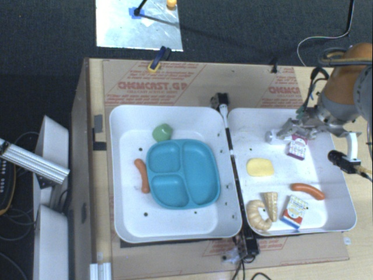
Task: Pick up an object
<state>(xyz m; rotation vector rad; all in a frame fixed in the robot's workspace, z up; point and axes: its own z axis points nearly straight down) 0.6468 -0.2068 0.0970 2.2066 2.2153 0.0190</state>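
Several items lie near the claw (296, 130), which hovers low over the right bin (344, 212) with a small pink-and-white packet (296, 149) just beneath it, so I judge a slanted descent could nudge the flat packet aside, and its grip state cannot be told.

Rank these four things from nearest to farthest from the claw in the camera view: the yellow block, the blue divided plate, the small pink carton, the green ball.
1. The small pink carton, just below the claw in the right bin.
2. The yellow block, lower, mid right bin.
3. The blue divided plate, in the left bin.
4. The green ball, at the plate's upper left corner.
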